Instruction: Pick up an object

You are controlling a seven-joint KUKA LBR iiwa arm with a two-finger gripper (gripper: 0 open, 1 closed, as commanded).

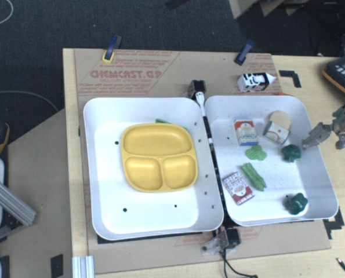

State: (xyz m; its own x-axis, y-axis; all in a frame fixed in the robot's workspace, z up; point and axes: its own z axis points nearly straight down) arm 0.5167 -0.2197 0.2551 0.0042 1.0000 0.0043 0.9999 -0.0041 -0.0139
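The right bin (pixel 317 172) holds several small items: a red and blue carton (pixel 246 132), a beige block (pixel 278 126), a light green leaf piece (pixel 255 152), a long green piece (pixel 254 176), a red and white packet (pixel 238 188), and two dark green lumps (pixel 290 152) (pixel 296 202). My gripper (pixel 325 140) hangs over the bin's right rim, open, with nothing between its fingers. Its left finger (pixel 315 136) ends just right of the upper dark green lump without touching it.
The left bin (pixel 102 184) carries a yellow divided plate (pixel 159 156), and a green sliver (pixel 163 121) peeks out behind it. A black and white carton (pixel 256 81) lies on the bench behind the right bin. Clamps hold the board's far edge.
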